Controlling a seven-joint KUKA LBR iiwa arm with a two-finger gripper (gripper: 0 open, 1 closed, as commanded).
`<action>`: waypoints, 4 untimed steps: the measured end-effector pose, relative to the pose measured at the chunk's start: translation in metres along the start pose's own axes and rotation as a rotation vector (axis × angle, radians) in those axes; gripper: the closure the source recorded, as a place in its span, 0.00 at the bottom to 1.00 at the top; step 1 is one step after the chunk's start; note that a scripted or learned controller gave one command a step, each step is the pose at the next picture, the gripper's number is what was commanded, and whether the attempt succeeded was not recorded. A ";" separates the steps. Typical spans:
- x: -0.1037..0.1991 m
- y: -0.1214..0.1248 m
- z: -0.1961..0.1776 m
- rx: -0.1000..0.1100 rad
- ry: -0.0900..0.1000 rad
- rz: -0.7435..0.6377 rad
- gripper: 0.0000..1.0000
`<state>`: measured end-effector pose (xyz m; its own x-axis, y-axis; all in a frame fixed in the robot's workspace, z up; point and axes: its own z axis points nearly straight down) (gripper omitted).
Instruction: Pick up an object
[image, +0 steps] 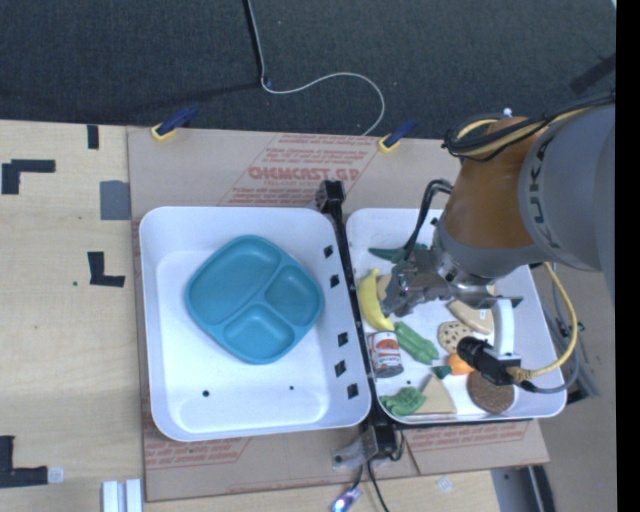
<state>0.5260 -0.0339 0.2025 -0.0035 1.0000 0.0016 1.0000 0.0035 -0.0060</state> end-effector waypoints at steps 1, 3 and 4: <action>-0.001 -0.045 0.009 0.001 -0.001 0.005 1.00; 0.032 -0.022 -0.054 -0.007 0.000 0.002 1.00; 0.027 -0.018 -0.098 -0.009 -0.002 0.002 1.00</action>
<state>0.5089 -0.0067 0.3004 -0.0013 1.0000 -0.0003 1.0000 0.0013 0.0026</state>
